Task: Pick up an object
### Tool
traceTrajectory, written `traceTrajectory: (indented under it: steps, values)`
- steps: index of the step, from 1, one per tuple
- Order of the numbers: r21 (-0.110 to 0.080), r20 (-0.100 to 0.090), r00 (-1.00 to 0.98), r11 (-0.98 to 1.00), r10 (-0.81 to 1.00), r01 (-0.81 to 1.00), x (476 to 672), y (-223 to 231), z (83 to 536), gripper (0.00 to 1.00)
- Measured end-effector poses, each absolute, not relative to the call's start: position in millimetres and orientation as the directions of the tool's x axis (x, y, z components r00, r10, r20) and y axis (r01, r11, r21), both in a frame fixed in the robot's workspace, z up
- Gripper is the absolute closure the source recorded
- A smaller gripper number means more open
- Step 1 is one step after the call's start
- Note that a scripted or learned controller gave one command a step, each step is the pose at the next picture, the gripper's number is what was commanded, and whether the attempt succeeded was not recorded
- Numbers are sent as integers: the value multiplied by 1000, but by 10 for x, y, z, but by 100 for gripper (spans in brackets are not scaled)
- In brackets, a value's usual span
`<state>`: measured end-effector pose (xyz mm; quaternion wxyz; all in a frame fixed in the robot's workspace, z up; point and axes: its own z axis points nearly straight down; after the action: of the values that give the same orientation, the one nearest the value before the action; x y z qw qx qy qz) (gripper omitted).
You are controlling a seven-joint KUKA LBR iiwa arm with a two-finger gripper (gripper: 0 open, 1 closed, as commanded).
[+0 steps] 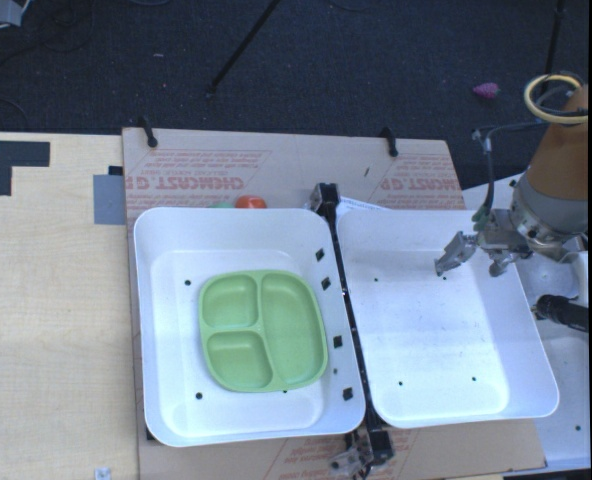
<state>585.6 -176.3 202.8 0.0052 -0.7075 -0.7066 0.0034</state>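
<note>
My end effector (468, 253), whose state I cannot tell, hangs over the right bin's (446, 388) far right corner, well apart from the green divided plate (264, 330) lying flat in the left bin (166, 368), likely my target.

Green 3-compartment plate (264, 330) lies flat in the left bin (166, 248).

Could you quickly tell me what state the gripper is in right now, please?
Gripper: over the right bin's upper right part, nothing seen held; open or closed cannot be told.
</note>
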Motion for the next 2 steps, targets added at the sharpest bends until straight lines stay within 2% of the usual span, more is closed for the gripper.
traceTrajectory:
  steps: [1,2]
  values:
    - [-1,0,0,0,1000,1000,5882,-1765,2084,0]
    - [-6,2,0,0,1000,1000,5873,-1739,1652,0]
